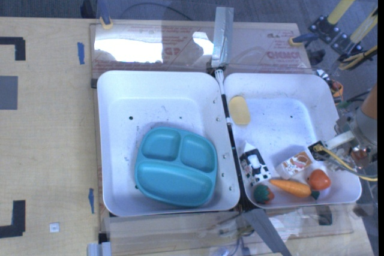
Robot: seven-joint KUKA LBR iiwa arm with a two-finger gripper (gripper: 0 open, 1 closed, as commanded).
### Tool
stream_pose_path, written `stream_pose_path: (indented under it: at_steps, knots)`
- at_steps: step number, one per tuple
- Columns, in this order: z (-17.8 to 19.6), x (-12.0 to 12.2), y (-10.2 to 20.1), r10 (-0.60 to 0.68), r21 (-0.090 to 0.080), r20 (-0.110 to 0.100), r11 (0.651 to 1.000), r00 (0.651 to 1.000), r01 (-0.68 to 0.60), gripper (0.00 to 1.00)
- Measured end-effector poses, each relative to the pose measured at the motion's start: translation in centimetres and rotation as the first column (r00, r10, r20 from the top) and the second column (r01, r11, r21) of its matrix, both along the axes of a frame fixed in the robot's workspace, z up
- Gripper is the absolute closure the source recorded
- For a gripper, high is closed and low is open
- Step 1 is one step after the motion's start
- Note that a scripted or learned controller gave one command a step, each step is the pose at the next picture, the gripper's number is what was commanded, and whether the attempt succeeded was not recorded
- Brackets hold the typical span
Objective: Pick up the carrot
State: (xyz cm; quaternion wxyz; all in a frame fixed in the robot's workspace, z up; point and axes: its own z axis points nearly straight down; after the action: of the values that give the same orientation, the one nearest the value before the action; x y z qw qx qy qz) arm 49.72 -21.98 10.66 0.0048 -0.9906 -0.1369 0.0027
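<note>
The carrot (291, 187) is orange with a green tip and lies flat near the front wall of the right bin (282, 90). Its right end touches a red tomato (319, 179). My gripper (360, 150) hangs at the right rim of that bin, above and to the right of the carrot and apart from it. Nothing shows in its grasp.
Close around the carrot in the right bin lie a white-and-orange packet (296, 163), a black-and-white carton (255, 166) and a red-and-green piece (261, 192). A pale yellow oval (239, 110) lies near the bin's back left. The left bin (120, 99) holds a teal divided plate (176, 166).
</note>
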Motion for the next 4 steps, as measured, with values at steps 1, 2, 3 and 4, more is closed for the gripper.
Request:
stream_pose_path:
  at_steps: [1, 2, 3, 4]
  knots:
    - [-1.1, -1.2, 7.1, -0.033, -0.004, 0.002, 0.999, 0.999, 0.033, 1.00]
    - [7.3, -1.8, -0.1, -0.076, -0.009, 0.010, 0.997, 0.997, 0.076, 1.00]
    - [-2.0, -1.4, 2.2, -0.063, -0.008, 0.010, 0.998, 0.998, 0.063, 1.00]
    - [7.7, 6.2, -0.3, 0.028, -0.009, 0.012, 1.000, 1.000, -0.028, 1.00]
